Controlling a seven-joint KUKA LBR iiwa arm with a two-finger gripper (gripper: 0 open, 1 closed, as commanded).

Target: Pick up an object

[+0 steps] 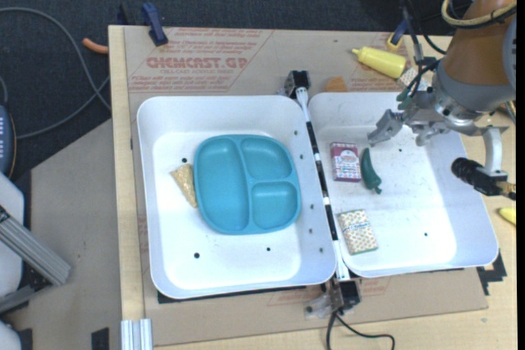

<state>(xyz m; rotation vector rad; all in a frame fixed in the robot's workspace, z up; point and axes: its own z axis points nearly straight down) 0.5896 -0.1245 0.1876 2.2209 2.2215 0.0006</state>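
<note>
Tray (pixel 246 183) — smooth plastic, probably; bins (pixel 238 275) — glossy.

Teal plate (pixel 246 183) — white bins (pixel 156 176) — red card box (pixel 345 162), green pepper (pixel 371 171)

1. Even, bright overhead light; the white bins (pixel 238 275) look almost washed out.
2. Shadows are soft and short, lying under the blue tray (pixel 246 180).
3. Focus is slightly soft throughout; the floor at 9 o'clock is dim.

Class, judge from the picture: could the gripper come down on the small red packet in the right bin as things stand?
Probably yes. The red packet lies flat and uncovered, the green object beside it, and the gripper hangs above the same bin.
</note>
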